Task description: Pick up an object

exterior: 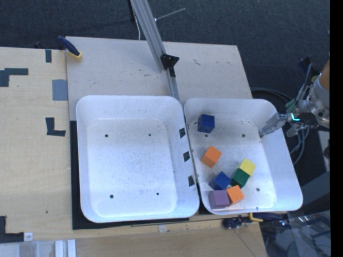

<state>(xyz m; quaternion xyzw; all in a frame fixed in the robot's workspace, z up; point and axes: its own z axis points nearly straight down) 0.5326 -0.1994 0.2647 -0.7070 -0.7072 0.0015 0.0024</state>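
The right bin (278, 167) holds several small cubes. A blue cube (206, 123) sits alone near its back left. An orange cube (211, 156) lies toward the middle. At the front, a yellow cube (247, 167), a green cube (240, 177), a second blue cube (220, 180), a second orange cube (235, 194) and a purple cube (218, 198) are bunched together. My gripper (269, 126) hangs over the bin's back right rim, well to the right of the cubes, with nothing visibly in it.
The left bin (86, 143) stands beside the right one, sharing a divider edge. A slanted metal rail (153, 31) crosses the bench behind the bins. Cables (300, 138) hang off the bench at the right.
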